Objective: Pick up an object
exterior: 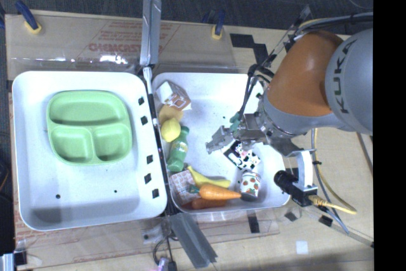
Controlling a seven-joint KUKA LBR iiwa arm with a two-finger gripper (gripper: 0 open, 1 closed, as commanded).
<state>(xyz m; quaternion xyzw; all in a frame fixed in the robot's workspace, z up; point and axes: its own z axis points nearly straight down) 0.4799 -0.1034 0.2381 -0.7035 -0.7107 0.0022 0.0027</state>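
**Grey arm low over the right bin, nothing picked yet**

Grey and orange fill my right side of the feed: the arm (pixel 317 82) reaches in from there and bends down over the right bin (pixel 209 89), its bulk hiding the bin's far corner. Beside it, the left bin (pixel 32 136) carries only a green divided tray (pixel 89 125), set flat in the middle and well apart from the action, so I treat it as a drop-off spot rather than a target.

Most of the pickable clutter is crowded along the right bin's left wall and front edge, probably pushed there by the bin's slope or by handling. A brown-and-white packet (pixel 174 97) lies near the top, a lemon (pixel 170 130) just below it, touching a green bottle (pixel 179 150). Toward the front, a banana (pixel 206 178) rests on a carrot (pixel 212 193), with a spotted cup (pixel 250 185) just beside the carrot's tip.

The gripper (pixel 223 138) sits over bare bin floor in the middle, fingers spread with nothing between them. A black-and-white patterned piece (pixel 244 154) lies just beside it, under the wrist. I judge that piece the nearest candidate; the pick has not happened.
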